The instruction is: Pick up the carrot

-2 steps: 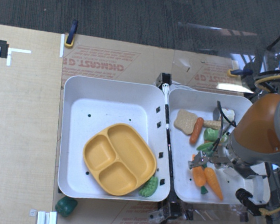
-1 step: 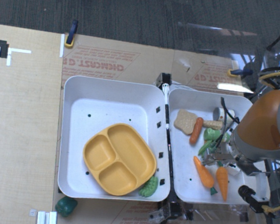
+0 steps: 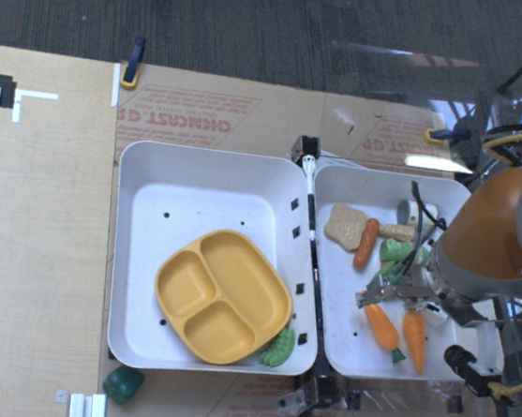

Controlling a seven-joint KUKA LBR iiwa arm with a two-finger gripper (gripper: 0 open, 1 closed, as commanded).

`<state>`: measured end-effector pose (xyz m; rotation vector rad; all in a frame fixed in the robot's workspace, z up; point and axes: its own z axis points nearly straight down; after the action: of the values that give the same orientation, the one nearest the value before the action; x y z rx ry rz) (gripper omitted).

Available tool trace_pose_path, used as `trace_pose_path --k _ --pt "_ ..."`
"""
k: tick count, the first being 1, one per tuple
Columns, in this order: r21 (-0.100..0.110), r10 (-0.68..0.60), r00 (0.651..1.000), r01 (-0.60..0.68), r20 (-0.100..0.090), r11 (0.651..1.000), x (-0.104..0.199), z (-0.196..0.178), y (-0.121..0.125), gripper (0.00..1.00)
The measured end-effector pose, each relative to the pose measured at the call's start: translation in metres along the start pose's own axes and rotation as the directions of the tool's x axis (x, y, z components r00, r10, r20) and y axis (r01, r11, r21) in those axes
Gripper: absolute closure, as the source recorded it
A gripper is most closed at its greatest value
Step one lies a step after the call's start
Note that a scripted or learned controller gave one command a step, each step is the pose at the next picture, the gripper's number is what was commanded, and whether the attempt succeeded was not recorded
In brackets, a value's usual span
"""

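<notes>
The right bin (image 3: 338,349) held two carrots. The arm's gripper (image 3: 385,294) hovered at the top of the nearer carrot (image 3: 382,325), which lay just beside the second carrot (image 3: 415,340). Approach step judged in hand; descent and closure remained. The wrist's bulk obscured the gripper, so its state could not be told.

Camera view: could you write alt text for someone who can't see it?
A grey and orange robot arm reaches into the right white bin, its gripper just above two carrots among other toy foods. The left bin holds a yellow divided plate and a green item.
</notes>
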<state>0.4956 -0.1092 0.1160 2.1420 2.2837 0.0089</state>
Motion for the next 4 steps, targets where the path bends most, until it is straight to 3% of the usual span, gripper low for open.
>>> trace_pose_path --k 1,2,3,4 --pt "-0.002 0.003 1.000 -0.003 0.002 1.000 -0.001 -0.009 0.002 1.00" --pt "-0.002 0.004 1.000 -0.004 0.002 1.000 -0.001 -0.009 0.002 0.00" --pt "0.013 0.025 1.000 -0.025 -0.004 1.000 0.015 0.025 -0.017 0.00" --pt "0.011 0.029 1.000 -0.029 -0.003 1.000 0.014 0.016 -0.015 1.00"
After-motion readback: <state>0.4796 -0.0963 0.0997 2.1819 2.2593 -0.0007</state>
